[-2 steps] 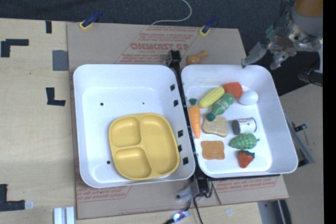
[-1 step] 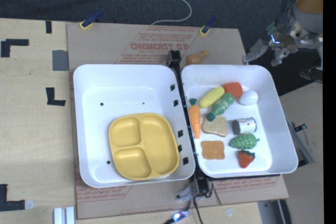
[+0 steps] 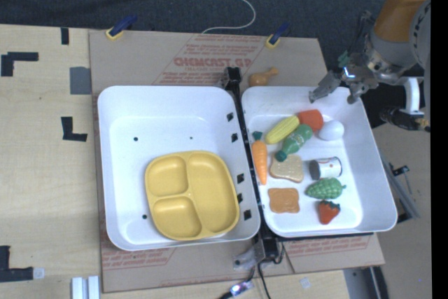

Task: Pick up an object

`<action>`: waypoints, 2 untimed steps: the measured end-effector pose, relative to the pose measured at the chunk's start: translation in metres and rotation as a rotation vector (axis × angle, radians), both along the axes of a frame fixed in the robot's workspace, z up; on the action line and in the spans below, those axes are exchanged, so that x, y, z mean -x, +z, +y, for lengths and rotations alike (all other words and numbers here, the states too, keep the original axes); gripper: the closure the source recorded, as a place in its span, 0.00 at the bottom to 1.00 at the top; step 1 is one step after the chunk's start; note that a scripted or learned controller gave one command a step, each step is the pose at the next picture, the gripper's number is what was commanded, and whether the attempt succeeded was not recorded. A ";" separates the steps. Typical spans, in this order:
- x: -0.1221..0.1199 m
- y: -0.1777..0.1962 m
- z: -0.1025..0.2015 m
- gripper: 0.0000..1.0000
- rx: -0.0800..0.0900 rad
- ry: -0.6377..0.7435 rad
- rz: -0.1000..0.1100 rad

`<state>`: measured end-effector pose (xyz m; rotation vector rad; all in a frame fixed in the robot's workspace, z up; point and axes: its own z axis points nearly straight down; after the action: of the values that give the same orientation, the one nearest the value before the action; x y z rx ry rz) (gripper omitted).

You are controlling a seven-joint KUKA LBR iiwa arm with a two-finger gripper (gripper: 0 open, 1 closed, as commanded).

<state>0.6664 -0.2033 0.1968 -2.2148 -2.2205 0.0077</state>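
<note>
Currently pincer [image 3: 337, 86] hangs spread wide, holding nothing, over right bin [image 3: 371, 150] far rim. Toys cluster below: tomato [image 3: 311, 120], corn [image 3: 281, 129], egg [image 3: 331, 129]. Best bet: descend on tomato, nearest, centre fingers, avoid touching corn.

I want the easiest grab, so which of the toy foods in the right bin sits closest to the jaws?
The red tomato, at the pile's upper edge, just below the gripper; the strawberry lies farthest.

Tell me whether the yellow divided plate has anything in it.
Empty. The yellow plate in the left bin shows three bare compartments; the toy food all lies in the right bin.
</note>
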 end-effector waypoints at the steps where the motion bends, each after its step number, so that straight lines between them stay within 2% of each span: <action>1: 0.009 -0.049 0.002 0.00 0.001 0.000 -0.001; 2: 0.012 -0.105 0.003 0.00 0.002 -0.001 -0.011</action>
<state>0.6546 -0.2000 0.0915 -2.2228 -2.2255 -0.0022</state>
